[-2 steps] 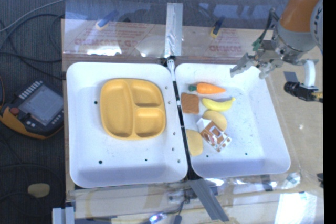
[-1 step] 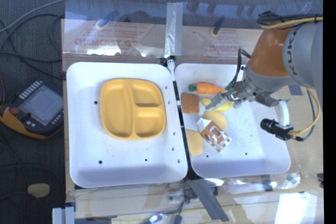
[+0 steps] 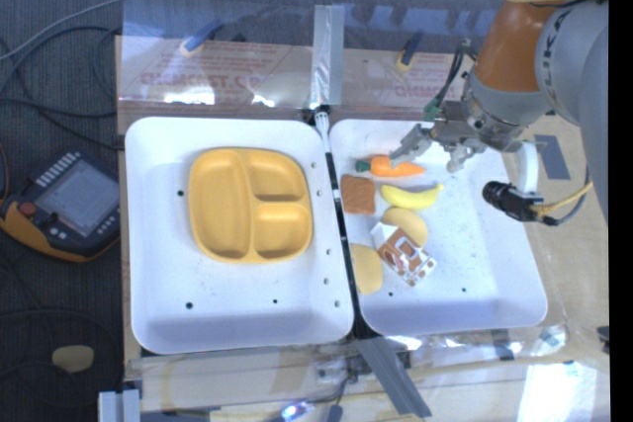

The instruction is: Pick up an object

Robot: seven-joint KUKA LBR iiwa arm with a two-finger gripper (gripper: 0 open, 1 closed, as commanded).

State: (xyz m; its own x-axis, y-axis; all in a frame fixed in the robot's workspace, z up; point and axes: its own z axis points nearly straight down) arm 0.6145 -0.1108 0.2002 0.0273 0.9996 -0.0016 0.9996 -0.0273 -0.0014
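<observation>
Right bin (image 3: 514, 296): end effector (image 3: 432, 150) spread open above carrot (image 3: 396, 168); no legible writing.

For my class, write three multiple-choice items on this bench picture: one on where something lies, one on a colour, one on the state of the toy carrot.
1. Where does the divided plate lie?
A. in the left bin
B. in the right bin
C. on the floor

2. What colour is that plate?
A. blue
B. yellow
C. red

3. What is the state of the carrot?
A. hanging in the air
B. standing on the plate
C. lying in the right bin

Answers:
1 A, it rests inside the left bin.
2 B, its whole surface is yellow.
3 C, it lies in the right bin above the banana, by the gripper.
</observation>
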